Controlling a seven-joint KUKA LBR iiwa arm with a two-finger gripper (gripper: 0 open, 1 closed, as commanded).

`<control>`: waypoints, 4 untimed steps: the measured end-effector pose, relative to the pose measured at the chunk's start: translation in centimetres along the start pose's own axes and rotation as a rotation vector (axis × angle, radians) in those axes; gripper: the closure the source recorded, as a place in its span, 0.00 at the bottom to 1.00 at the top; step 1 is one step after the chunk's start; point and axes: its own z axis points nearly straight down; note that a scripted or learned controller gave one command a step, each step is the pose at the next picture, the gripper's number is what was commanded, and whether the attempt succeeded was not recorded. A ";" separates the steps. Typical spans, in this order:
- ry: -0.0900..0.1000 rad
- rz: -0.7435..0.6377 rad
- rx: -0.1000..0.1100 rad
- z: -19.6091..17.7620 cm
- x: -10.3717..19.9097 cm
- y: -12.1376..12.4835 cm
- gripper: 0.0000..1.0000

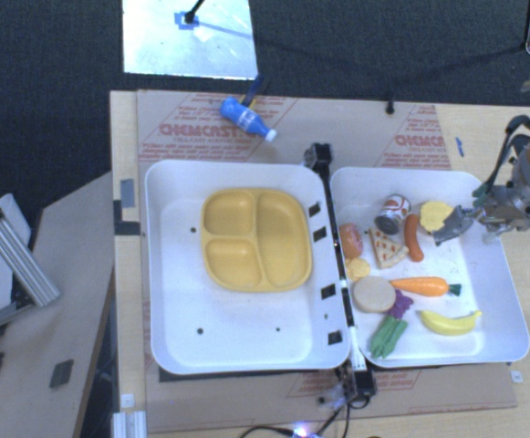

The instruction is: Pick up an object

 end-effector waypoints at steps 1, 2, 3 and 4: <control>-0.003 -0.003 -0.012 -0.6 0.0 0.3 0.00; -0.002 -0.001 -0.009 3.9 -0.2 -0.5 0.00; -0.001 -0.001 -0.008 8.5 -0.1 -1.2 0.00; 0.000 0.000 -0.013 13.4 -0.1 -1.0 0.00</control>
